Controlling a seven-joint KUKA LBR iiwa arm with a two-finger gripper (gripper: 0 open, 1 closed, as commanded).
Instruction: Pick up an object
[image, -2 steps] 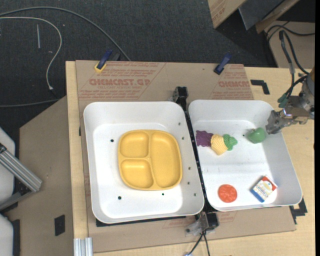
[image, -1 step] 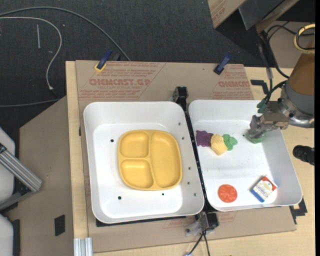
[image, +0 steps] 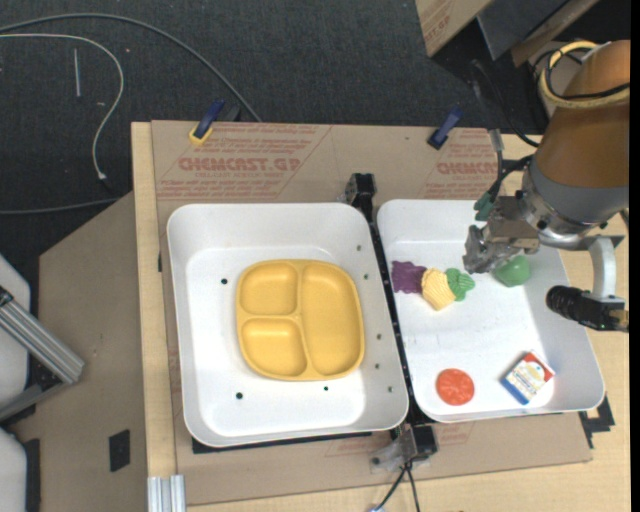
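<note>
- Landmark: the right bin (image: 575, 395), one of two white bins on the tabletop (image: 300, 160). The task's candidates all lie inside it.
- Claw (image: 480, 255) hangs over the bin's upper middle, arm (image: 585, 120) coming in from the bin's far-right side. Whether it's spread or closed can't be told from this angle; nothing seen pinched in it.
- Nearest picks: green toy (image: 461, 283) just below the claw, touching the yellow corn-like toy (image: 436, 290); purple toy (image: 406, 275) beside that, near the bin's left wall. A second green piece (image: 514, 270) sits just right of the claw, partly hidden by it.
- Further off: red round piece (image: 455, 386) near the bin's lower edge, centre; small white carton (image: 527, 378) toward the lower-right corner. Both well apart from the cluster.
- Step in hand, probably: lining up over a target before descent.
- Doing it well, by judgement:
  - pick one obj., centre over it, not over the seam btw. two touching toys
  - cluster is tight, so a drop there risks nudging neighbours or catching two; approach w/ the closing line across the toy's narrow side
  - isolated carton or red piece look like cleaner grabs, but flat shapes need a low reach to the bin floor
  - keep clear of the bin's walls.
- Left bin (image: 190, 300) holds a yellow divided tray (image: 300, 320); not relevant to this pick.
</note>
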